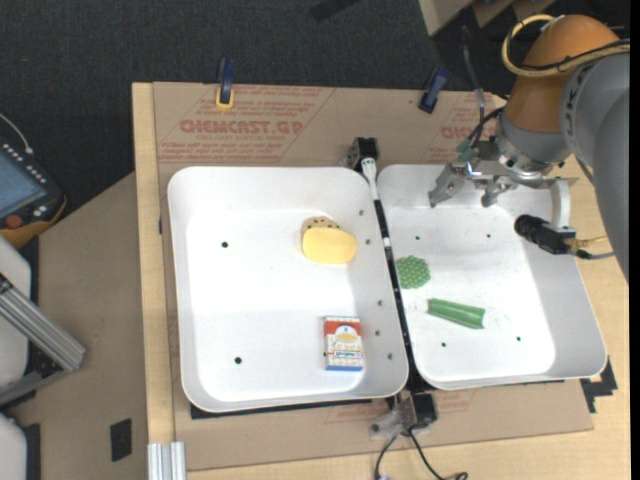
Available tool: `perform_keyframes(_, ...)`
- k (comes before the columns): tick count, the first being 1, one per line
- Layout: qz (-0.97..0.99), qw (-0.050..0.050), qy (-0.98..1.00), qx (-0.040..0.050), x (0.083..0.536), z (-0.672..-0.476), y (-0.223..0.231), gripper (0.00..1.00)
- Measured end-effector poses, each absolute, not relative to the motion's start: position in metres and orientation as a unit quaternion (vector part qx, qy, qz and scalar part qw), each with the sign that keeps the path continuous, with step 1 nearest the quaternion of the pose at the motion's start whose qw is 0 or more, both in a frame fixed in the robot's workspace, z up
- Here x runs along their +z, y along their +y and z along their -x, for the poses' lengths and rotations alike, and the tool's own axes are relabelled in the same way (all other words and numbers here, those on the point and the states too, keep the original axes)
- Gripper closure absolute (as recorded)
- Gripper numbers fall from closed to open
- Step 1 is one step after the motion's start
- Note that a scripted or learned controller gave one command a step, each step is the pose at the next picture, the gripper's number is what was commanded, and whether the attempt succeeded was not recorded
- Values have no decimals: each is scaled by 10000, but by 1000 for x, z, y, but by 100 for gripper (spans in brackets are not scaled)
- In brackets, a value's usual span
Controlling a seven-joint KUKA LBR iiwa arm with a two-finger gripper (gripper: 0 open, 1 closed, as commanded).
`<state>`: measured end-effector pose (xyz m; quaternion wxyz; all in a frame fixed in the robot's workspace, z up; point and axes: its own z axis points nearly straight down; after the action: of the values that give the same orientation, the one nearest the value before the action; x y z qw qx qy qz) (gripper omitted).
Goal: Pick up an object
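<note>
Above the right bin's [560,353] far end, the claw [464,193], fingers spread apart, nothing between them.

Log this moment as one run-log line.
end effector: open, above right bin's far end | holding: nothing | right bin: green ball, green stick | left bin: yellow lump, small box

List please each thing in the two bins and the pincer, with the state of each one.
Pincer: open, holding nothing, above the far part of the right bin.
Yellow object: lying in the left bin.
Small box: lying flat, left bin.
Green round object: lying in the right bin.
Green stick: lying flat, right bin.
</note>
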<state>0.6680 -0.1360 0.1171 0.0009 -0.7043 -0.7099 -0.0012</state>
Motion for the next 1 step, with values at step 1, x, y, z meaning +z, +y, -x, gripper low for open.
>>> perform_keyframes(1,7080,5,-7062,4,166,-599,-145,0)
